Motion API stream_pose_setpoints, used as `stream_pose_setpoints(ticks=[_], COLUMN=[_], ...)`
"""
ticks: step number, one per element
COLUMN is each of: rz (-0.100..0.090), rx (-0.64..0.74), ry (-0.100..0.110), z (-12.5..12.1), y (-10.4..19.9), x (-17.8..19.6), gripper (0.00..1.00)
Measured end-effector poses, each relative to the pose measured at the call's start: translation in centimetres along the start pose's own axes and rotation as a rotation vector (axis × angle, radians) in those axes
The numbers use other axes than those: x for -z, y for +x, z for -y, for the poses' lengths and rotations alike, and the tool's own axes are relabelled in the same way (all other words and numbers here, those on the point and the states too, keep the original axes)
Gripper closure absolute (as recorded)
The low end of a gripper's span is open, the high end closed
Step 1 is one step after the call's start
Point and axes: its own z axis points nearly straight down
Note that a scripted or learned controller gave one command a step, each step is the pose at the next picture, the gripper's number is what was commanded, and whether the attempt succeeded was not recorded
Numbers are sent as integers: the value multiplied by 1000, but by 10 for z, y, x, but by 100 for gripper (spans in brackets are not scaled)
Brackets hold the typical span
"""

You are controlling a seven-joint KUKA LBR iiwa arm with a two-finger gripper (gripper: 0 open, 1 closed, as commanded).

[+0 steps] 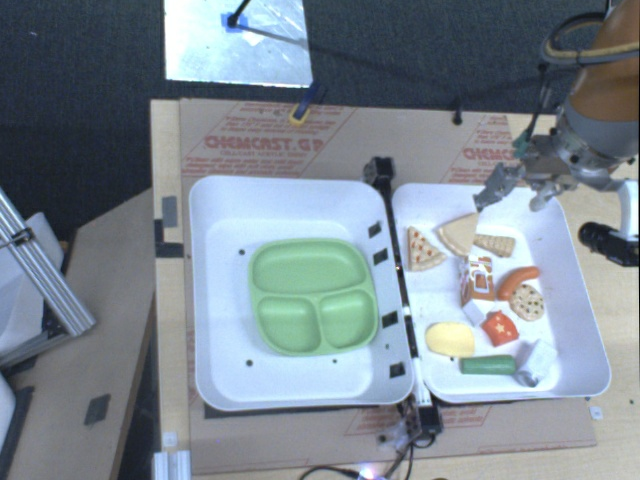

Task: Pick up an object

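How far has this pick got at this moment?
Done: nothing lifted. The pizza slice, sausage, cookie and other toy foods all lie in the right bin. In hand: the claw hangs open above that bin's far edge, holding nothing between its fingers. Left: descend onto an item, close, lift. The green tray sits in the left bin.

Robotics lab: bench (200,128) (cardboard-topped), twin white bins (215,203), aluminium framing (40,268).
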Motion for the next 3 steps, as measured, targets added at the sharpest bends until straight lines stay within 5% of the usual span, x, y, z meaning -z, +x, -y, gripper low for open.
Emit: stream_pose_setpoints(ticks=[1,3], rz=[2,1], rx=[2,0], ry=[-11,-7], z=[-2,-14], y=[0,5], x=[6,-97], gripper=[0,0])
